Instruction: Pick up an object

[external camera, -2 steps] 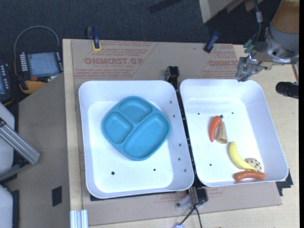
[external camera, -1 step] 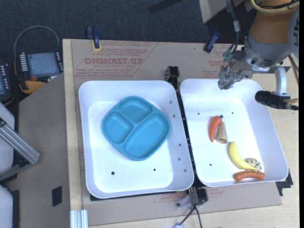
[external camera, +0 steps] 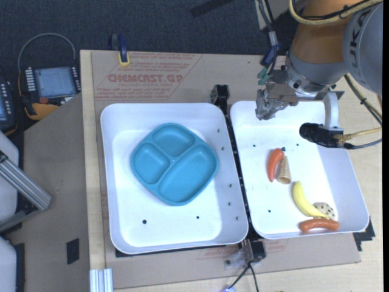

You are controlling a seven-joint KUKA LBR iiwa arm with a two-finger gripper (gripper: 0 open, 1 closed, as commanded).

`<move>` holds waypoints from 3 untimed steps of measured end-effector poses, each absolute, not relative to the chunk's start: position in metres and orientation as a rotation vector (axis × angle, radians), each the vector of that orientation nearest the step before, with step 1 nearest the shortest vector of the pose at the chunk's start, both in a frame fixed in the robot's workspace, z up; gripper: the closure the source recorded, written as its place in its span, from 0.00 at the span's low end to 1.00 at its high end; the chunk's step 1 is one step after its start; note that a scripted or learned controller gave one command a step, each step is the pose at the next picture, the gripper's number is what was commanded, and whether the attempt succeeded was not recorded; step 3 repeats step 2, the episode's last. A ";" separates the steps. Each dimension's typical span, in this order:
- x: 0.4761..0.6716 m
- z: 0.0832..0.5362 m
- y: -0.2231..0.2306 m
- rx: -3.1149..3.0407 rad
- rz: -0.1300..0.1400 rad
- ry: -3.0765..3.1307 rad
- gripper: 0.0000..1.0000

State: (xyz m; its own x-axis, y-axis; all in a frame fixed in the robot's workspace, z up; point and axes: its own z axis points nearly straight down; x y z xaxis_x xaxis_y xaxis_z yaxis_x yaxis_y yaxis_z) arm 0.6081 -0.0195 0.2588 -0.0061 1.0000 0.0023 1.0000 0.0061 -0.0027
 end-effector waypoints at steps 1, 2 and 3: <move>0.599 0.257 0.024 -2.215 0.001 -2.224 1.00; 0.585 0.248 0.085 -2.213 0.002 -2.225 1.00; 0.585 0.248 0.085 -2.213 0.002 -2.225 1.00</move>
